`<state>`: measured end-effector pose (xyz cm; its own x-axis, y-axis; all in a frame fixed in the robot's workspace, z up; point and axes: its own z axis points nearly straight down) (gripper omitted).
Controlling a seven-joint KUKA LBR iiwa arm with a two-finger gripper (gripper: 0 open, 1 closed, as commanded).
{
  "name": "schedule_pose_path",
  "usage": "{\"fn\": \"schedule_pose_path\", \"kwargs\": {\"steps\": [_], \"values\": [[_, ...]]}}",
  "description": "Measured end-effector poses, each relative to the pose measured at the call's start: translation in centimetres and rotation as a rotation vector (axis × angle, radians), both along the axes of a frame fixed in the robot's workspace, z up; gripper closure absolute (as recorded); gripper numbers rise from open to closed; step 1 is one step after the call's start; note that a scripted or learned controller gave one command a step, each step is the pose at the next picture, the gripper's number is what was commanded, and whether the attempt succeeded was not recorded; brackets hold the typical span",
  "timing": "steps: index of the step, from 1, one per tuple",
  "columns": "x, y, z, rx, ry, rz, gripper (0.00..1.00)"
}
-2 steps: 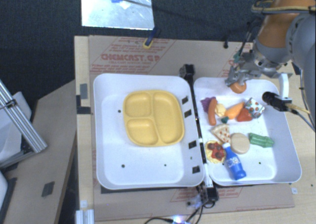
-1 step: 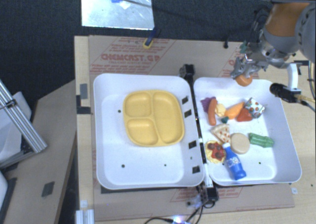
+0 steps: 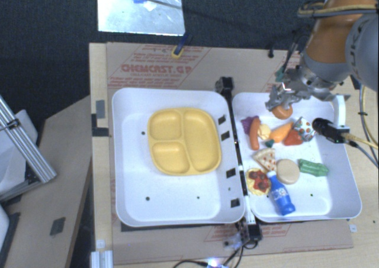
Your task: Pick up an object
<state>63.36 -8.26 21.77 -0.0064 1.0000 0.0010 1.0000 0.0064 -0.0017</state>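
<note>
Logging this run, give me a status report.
End effector over right bin, small orange object at its tip. Grasp unconfirmed. Toy food pile crowded just below.

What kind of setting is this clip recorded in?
Probably a robotics lab bench: two white bins on taped cardboard, toy food such as a blue bottle, and a yellow divided tray.

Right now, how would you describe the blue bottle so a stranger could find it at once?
Look in the right bin, the one crowded with toy food. Along its near edge lies the blue bottle, just below the round tan bun. It is the lone blue item, with a white cap.
</note>
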Motion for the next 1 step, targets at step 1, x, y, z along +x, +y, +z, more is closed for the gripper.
{"fn": "schedule_pose_path", "kwargs": {"steps": [1], "values": [[-4.38, 3.4, -0.69, 0.0, 0.001, 0.001, 1.0]]}}
